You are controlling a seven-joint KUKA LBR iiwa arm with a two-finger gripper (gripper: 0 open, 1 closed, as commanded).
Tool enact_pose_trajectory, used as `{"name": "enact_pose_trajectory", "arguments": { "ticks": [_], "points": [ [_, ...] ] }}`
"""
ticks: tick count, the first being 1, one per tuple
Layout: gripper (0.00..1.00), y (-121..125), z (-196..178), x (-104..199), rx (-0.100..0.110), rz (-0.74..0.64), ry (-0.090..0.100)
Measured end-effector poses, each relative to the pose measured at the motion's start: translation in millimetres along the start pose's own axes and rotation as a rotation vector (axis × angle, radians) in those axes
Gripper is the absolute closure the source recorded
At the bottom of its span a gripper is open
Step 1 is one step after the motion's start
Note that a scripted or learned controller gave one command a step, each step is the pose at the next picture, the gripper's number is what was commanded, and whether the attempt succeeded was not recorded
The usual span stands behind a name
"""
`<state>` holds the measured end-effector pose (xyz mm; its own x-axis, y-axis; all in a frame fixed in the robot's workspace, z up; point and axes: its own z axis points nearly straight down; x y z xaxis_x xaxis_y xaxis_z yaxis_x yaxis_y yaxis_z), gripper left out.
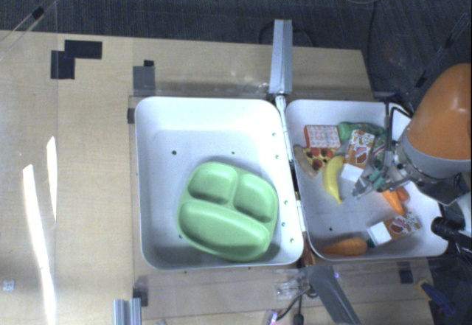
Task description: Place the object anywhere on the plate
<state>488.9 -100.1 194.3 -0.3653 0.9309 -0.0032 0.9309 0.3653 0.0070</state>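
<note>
**Gripper low in right bin, green plate alone in left bin**

Two shallow white bins, smooth plastic with rounded corners, sit side by side on a pale wood-look bench (88, 191). A grey metal bar (282, 58) stands at the seam between them.

Left bin (158, 132): holds one green plate (228, 209), glossy, rounded-oblong, moulded into three compartments, two small at the far side and one long at the near side. Nothing on it.

Right bin (324, 220): toy food clutter. Yellow banana (334, 177), curved and smooth, near the middle. Red-and-white printed box (321, 138) at the far side, a pizza-slice-like piece (313, 161) just below it. Another small printed carton (359, 147) and a green item (354, 129) beside it. Orange carrot-like piece (345, 246) at the near rim; small white block (379, 232) and a printed packet (404, 224) to its right; another orange piece (397, 200) above them.

Gripper (372, 182) hangs just right of the banana, over the bin floor. Cannot tell how the claw is set, too small and cluttered. Which object is the target is unclear; all loose items lie in the right bin, well apart from the plate.
</note>
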Motion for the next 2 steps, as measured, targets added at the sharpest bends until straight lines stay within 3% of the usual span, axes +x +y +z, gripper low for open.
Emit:
{"name": "enact_pose_trajectory", "arguments": {
  "ticks": [1, 2],
  "points": [
    [1.0, 11, -57, -46, 0.001, 0.06, -0.001],
    [1.0, -19, 12, -47, 0.005, 0.483, 0.001]
  ]
}}
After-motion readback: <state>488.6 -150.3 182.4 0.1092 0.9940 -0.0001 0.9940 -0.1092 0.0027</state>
